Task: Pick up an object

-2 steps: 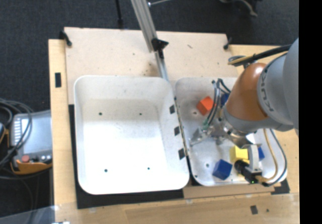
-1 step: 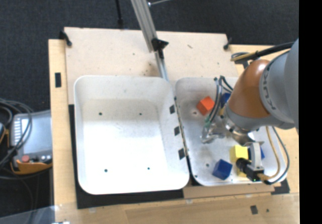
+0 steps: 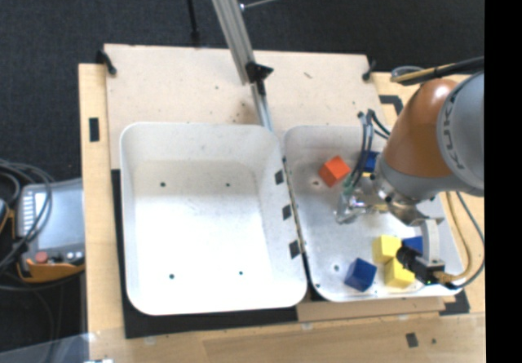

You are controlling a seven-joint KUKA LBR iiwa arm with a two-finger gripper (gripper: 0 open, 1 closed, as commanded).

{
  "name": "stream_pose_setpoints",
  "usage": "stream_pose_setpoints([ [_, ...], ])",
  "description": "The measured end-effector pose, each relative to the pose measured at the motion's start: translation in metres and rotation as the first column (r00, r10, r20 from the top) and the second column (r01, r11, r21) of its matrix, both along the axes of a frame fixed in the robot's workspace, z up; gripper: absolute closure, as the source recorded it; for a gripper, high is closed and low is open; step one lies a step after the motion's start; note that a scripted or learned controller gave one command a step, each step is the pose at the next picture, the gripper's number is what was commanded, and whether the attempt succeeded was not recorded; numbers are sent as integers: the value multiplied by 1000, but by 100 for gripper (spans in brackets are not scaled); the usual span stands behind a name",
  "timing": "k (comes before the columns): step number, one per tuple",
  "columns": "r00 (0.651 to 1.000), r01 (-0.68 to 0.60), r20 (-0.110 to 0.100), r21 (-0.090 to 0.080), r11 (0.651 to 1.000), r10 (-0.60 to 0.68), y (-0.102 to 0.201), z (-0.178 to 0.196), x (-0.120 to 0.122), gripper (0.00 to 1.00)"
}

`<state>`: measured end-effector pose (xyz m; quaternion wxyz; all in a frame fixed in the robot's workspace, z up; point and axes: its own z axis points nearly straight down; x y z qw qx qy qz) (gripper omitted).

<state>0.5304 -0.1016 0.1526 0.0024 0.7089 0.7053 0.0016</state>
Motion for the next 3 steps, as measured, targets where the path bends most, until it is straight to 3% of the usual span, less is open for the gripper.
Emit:
stream_pose_setpoints([
  [2,1000,-9,3,0,1000,9,-6,103,12,100],
  [3,1000,-10,-4,0,1000,10,38,98,20,100],
])
